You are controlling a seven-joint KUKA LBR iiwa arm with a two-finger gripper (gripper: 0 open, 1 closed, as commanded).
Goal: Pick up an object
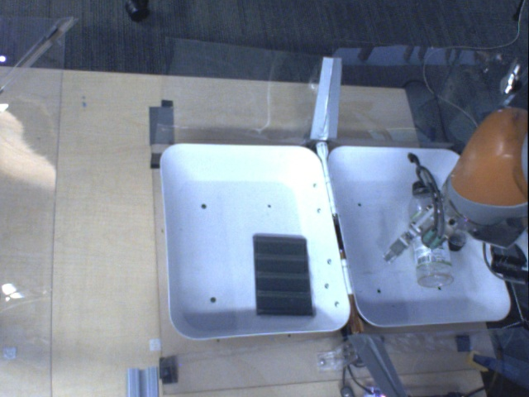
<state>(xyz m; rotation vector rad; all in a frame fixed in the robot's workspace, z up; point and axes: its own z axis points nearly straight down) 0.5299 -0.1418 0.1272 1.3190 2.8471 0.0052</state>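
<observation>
A black ribbed rectangular block (283, 275) lies flat in the left bin (198, 180), toward its front right. In the right bin (372, 180) a small clear plastic container (435, 269) sits near the right side. My gripper (423, 240) hangs low in the right bin, directly over and touching or nearly touching the clear container's upper left. The arm's orange band (492, 168) covers the bin's far right corner. Whether the container is gripped is not visible.
A grey divider bar (325, 106) runs up from the joint between the two bins. Cables (421, 176) trail from the wrist over the right bin. Clamps and brackets (364, 358) stick out below the bins' front edge.
</observation>
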